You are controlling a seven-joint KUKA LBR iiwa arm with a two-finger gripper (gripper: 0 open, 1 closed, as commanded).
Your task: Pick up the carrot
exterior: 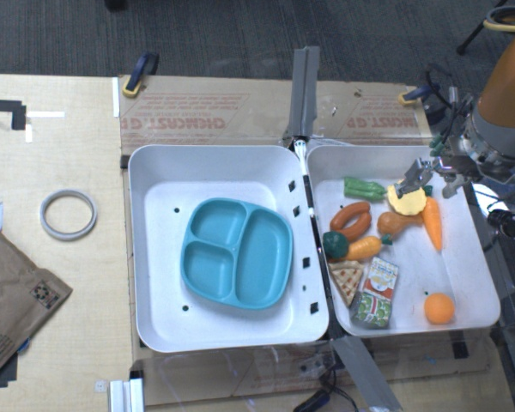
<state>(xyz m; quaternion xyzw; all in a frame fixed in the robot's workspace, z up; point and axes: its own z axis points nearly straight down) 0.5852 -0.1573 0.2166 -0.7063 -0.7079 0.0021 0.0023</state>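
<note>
The carrot lies in the right bin, near its far right side, its thick end touching a yellow piece. Nearer sits an orange. Just beyond the carrot hangs the gripper; whether its fingers are spread or closed, I cannot tell.
</note>
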